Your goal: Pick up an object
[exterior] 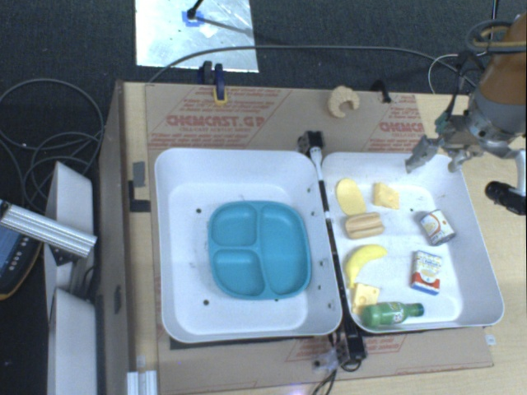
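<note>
The gripper (435,156) is hanging over the far right corner of the right bin (473,220), its two fingers (416,156) spreading apart with nothing between them. Lying in that bin are a yellow chip-shaped piece (350,196), a cheese wedge (385,195), a hot dog bun (363,225), a banana (363,259), a second cheese piece (366,295), a green bottle (389,313) on its side along the near wall, a small can (436,227) and a red-and-white carton (426,271); the printing on the can and carton is too small to be reading. The left bin (177,245) is holding a blue divided plate (259,249). The brown board (247,118) under both bins is showing red lettering that seems to read "CHEMCAST", repeating at the right. A beige curled object (343,101) is sitting on the board beyond the bins.
</note>
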Action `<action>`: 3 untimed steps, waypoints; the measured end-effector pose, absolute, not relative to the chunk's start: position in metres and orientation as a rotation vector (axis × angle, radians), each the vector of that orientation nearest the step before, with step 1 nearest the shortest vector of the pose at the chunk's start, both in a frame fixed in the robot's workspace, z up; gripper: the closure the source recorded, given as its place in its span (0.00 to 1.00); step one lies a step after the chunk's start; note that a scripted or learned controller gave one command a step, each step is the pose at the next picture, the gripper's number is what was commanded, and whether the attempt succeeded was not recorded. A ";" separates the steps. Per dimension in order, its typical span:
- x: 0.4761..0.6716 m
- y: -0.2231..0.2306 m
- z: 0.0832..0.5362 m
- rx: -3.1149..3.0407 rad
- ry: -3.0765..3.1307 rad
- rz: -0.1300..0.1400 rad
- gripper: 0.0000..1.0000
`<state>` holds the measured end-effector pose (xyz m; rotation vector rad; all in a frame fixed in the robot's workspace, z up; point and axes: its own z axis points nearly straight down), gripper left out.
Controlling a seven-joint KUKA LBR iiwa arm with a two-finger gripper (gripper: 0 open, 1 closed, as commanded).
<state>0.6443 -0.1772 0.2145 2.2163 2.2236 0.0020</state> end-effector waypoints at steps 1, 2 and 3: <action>0.660 -0.144 0.094 2.217 2.227 0.000 0.00; 0.662 -0.144 0.107 2.210 2.226 0.005 1.00; 0.662 -0.144 0.107 2.209 2.227 0.004 0.00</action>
